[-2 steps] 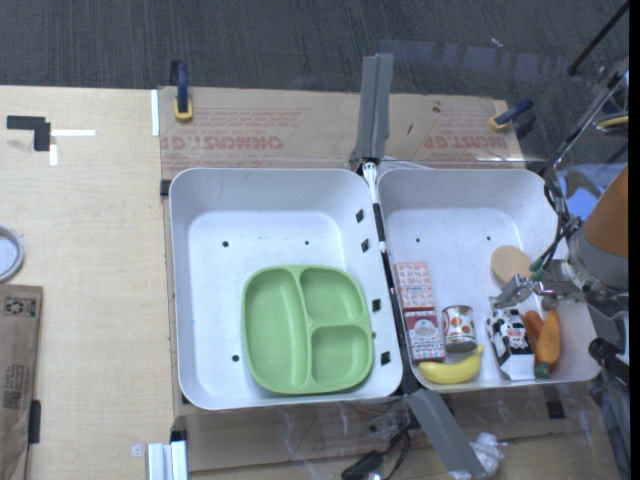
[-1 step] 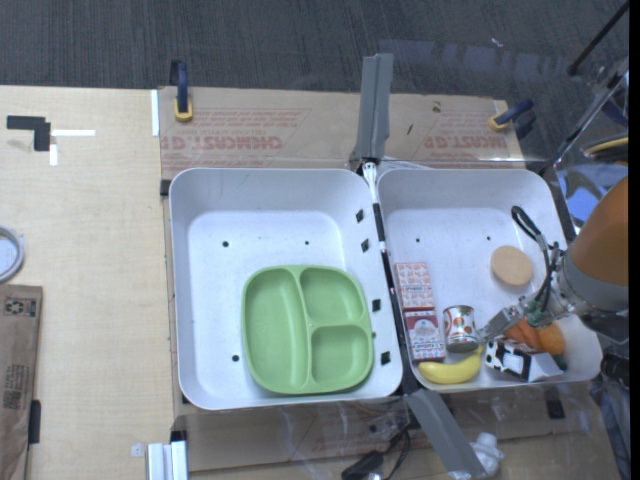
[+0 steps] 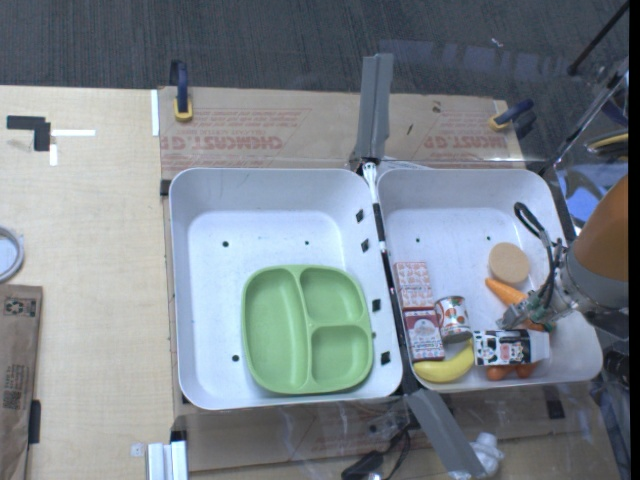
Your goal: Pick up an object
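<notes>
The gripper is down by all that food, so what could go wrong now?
The gripper sits low among crowded items. It might bump the carrot or the cow-print carton aside instead of lifting one. The banana, can and carton touch, so pulling one could drag its neighbours.

Tape roll [image 3: 5,255] beside brown bag [image 3: 18,368]

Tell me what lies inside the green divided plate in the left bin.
The green divided plate shows only bare green in all three compartments. The bin floor beneath it is covered, so anything under it cannot be seen.
</notes>
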### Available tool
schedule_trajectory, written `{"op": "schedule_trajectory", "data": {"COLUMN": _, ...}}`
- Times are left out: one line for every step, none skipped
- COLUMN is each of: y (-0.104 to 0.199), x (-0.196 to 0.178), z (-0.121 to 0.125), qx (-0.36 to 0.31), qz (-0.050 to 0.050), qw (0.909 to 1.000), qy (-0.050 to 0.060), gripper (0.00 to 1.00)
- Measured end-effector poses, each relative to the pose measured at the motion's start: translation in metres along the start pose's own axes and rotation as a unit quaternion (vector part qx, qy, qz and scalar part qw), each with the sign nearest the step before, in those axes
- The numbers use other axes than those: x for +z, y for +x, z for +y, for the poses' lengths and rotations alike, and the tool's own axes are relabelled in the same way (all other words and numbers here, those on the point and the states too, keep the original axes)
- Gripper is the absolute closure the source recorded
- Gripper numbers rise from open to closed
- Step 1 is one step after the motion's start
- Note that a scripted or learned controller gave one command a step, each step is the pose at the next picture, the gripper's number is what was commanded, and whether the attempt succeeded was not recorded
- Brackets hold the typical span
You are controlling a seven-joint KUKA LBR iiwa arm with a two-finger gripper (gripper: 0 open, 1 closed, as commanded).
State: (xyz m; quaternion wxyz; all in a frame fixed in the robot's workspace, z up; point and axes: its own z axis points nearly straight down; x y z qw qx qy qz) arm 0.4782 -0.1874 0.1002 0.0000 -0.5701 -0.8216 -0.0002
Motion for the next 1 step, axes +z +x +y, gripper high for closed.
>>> {"op": "schedule_trajectory", "data": {"y": 0.0468, "x": -0.1026, "z": 0.0179, "qx": -0.037, "qz": -0.001, "qw": 0.9993, "qy": 0.000, "gripper": 1.00}}
